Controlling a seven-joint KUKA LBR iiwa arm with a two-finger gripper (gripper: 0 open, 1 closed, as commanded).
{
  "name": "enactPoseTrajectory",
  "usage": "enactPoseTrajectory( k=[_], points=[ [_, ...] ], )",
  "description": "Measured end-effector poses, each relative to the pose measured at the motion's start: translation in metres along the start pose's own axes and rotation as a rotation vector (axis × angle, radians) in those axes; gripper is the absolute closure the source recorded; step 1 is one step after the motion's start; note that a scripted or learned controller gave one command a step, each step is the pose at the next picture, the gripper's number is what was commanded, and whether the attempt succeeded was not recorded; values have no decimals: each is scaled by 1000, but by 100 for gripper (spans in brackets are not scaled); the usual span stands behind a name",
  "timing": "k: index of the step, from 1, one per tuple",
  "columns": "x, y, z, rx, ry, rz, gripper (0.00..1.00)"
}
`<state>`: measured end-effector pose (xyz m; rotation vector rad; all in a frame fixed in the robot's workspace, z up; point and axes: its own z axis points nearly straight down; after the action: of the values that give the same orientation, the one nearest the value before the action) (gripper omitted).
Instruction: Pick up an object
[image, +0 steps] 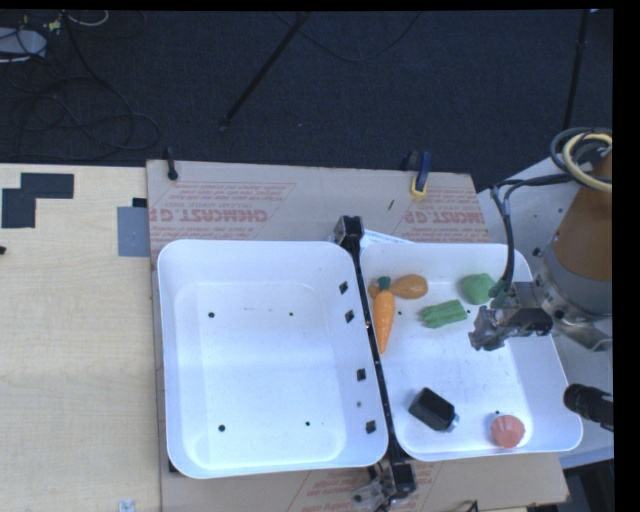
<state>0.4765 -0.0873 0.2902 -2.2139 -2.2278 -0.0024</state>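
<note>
Green block (442, 314) just beside end effector (487, 334), carrot (383, 318) left, black block (432, 409) below

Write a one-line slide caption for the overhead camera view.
Gripper poised over the right bin beside a green block, with carrot, black box and pink ball nearby.

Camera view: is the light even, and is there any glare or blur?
Camera view: the light is even and soft; the white right bin looks bright without hard glare; the black block casts little shadow; the tool looks slightly blurred.
</note>
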Motion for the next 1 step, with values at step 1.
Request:
enactPoseTrajectory(
  k=[1],
  points=[
    [85, 0, -60, -2, 0, -3, 100]
  ],
)
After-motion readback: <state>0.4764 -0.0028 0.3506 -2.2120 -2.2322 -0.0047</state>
